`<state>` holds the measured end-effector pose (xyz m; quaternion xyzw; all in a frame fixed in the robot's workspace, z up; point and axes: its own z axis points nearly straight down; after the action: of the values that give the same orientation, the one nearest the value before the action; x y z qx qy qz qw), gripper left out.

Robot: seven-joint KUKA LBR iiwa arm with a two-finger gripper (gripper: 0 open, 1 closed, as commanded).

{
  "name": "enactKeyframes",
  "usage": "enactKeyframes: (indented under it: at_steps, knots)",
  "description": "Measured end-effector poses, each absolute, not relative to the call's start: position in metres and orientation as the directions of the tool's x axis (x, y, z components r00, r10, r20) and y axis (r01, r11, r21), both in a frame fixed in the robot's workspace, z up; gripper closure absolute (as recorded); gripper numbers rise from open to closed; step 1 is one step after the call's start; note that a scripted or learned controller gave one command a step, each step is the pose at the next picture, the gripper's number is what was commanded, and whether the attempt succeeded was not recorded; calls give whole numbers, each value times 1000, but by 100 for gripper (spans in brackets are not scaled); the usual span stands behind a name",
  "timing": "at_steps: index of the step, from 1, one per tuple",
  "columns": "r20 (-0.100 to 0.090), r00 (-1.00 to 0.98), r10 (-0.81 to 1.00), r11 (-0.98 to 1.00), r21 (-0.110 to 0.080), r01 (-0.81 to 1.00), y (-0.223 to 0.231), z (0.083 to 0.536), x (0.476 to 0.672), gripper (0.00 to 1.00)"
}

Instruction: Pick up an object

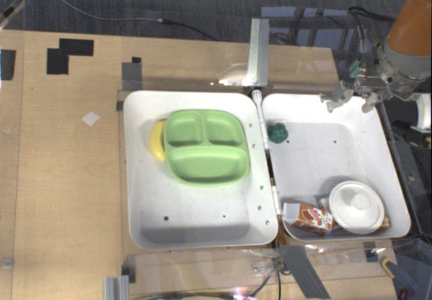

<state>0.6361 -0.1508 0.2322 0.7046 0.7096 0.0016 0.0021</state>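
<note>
A pale wooden worktop (61, 177) stands on dark grey carpet, carrying two shallow white bins side by side, the left bin (196, 224) and the right bin (324, 157), with a metal divider between them.

From the one camera view, the gripper (351, 97) hangs at the far right corner of the right bin, under the arm's orange band (412, 25). Whether the jaws are apart or together I cannot tell; the metal parts there are small and muddled, and nothing is seen between them.

The task names no particular object, so several candidates exist. In the right bin a small green ball (277, 132) lies at the far left, close to the divider; a white bowl (356, 207) sits at the near right, touching a brown snack packet (309, 217) that lies along the near wall. In the left bin a green divided plate (205, 145) rests in the middle, with a yellow object (157, 140), possibly a banana, tucked under its left edge.

The risks, as I judge them: the ball could roll away from a closing grasp, and its place by the wall leaves little room on that side. The bowl looks too wide to straddle, so a rim pinch may slip. The flat packet is hemmed in by bowl and wall. The plate covers part of the yellow object, which blocks a clean grip.
</note>
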Motion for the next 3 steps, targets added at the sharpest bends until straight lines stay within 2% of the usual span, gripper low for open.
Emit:
enactKeyframes:
  at_steps: [1, 2, 3]
  knots:
    - [0, 17, 1000, -17, 7, 1000, -83, 87, 649, 0]
    - [-1, -155, 988, 155, 7, 988, -95, 87, 624, 0]
    - [-2, -181, 983, 181, 7, 983, -86, 87, 660, 0]
